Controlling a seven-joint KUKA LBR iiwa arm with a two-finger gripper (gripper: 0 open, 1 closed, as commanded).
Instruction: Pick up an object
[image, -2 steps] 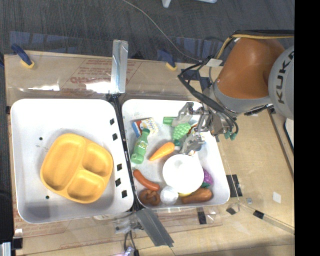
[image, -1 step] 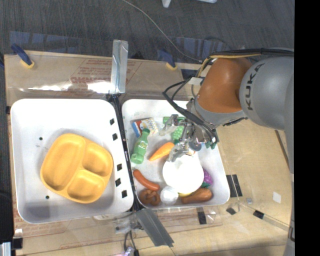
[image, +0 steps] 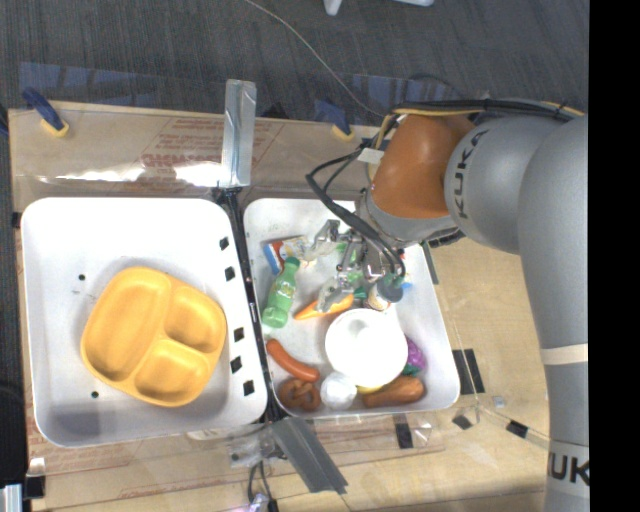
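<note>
Gripper sits low in the crowded right bin over the carrot; we cannot tell jaws' opening, and we fear neighbours blocking the grasp.

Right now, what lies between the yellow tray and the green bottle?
In the camera view, the two bins' adjoining walls with black clips separate the yellow tray in the left bin from the green bottle in the right bin; otherwise bare white floor.
</note>
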